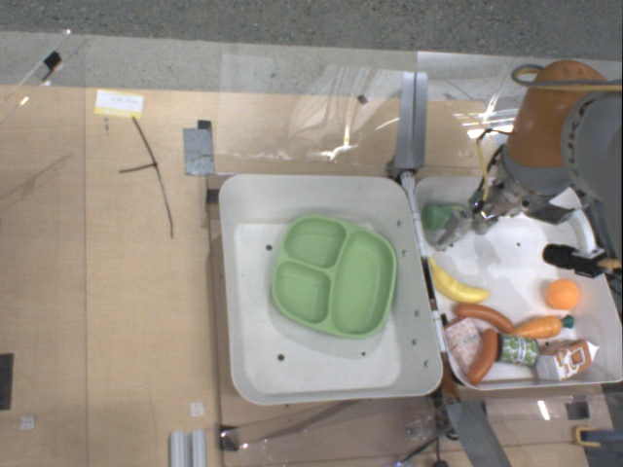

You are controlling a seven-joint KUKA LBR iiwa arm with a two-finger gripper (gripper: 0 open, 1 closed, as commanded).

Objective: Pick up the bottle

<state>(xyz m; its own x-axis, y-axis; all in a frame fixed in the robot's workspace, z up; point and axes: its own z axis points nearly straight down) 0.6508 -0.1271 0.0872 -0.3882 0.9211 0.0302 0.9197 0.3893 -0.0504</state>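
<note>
The bottle point(518, 350) is small and green with a pale label. It lies on its side near the front of the right bin point(506, 251), between a red sausage point(484, 355) and a small carton point(569, 360). My gripper point(458, 227) hangs low over the bin's far left corner, well behind the bottle. It is right beside a green object point(436, 216) that its tip partly hides. Nothing is visibly held.
The right bin also holds a banana point(456, 284), a second sausage point(484, 315), a carrot point(540, 328) and an orange ball point(563, 294). A green divided plate point(334, 275) lies in the left bin point(243, 358). The grey and orange arm point(560, 129) covers the right bin's far right.
</note>
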